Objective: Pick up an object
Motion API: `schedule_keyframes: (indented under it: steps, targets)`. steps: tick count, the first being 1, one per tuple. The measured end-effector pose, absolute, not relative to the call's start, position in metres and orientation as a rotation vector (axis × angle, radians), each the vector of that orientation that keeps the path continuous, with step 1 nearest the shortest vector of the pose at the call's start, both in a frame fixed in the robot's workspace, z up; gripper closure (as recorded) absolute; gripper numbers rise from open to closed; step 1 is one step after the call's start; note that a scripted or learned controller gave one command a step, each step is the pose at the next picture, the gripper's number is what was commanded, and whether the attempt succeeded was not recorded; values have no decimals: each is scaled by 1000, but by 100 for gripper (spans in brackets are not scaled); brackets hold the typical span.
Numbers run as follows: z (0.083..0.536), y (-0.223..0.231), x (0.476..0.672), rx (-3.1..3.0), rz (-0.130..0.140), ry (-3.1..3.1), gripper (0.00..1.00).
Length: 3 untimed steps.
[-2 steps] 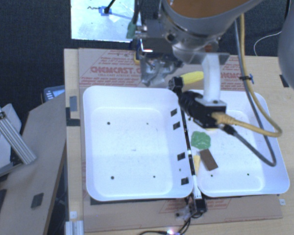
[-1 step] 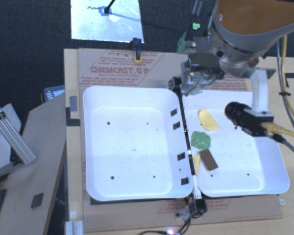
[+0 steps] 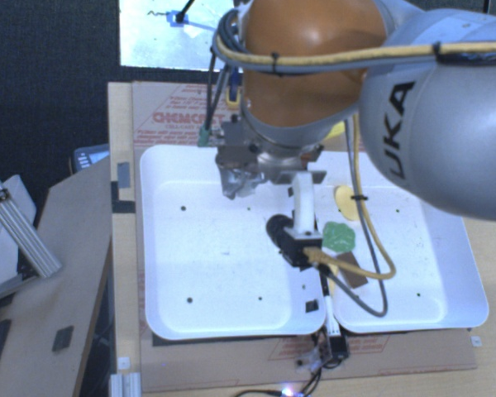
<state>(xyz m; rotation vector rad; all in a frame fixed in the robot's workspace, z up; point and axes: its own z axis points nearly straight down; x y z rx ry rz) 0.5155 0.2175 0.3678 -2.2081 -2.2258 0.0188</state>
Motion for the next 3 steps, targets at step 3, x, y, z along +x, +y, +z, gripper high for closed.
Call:
schedule_keyframes:
  steps: [3]
  targets:
    - [374, 224, 537, -2210, 25, -2221, 100]
